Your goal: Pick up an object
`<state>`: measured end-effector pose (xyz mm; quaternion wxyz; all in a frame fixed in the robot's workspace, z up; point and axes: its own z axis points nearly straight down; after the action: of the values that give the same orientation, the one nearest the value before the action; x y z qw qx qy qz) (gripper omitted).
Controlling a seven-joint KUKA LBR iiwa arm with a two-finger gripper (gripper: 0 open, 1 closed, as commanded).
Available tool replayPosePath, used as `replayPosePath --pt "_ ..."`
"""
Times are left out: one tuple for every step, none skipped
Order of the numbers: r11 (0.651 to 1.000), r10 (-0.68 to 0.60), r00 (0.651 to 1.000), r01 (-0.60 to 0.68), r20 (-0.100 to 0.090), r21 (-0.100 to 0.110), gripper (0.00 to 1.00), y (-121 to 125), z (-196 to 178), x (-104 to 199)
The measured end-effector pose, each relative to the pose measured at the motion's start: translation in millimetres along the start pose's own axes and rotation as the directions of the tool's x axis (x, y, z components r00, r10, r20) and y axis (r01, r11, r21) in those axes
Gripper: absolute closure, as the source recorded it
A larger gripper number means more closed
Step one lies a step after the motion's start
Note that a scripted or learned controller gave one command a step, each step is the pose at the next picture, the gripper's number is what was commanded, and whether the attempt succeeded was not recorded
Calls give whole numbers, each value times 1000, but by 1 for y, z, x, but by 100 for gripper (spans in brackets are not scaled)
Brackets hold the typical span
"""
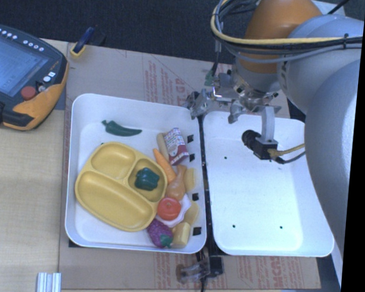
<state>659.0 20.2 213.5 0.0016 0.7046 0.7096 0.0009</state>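
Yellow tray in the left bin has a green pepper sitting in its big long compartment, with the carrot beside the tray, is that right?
Not quite. The camera view shows the green pepper in one of the small upper compartments of the yellow tray, not the long one. The rest holds: the tray sits in the left bin, with the carrot beside it.

Big smooth grey arm [330, 91] here, its rounded casing pale and glossy. Above the wrist sits a bulging orange band [276, 20], bright as a pumpkin. Loops of cable [256, 34] curl around it, black ones and a yellow one, bundled together. Below, the wrist narrows into a cluster of bare metal brackets and fittings [237, 99], silvery and angular. A black block [259, 144] hangs lower down, with a yellowish lead trailing off from it to the side.
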Motion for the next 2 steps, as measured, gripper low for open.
replayPosePath --pt "1000 -4 1000 4 2 7 100 -2 -11 -1" --pt "1000 -4 1000 4 -2 4 100 -2 -13 64"
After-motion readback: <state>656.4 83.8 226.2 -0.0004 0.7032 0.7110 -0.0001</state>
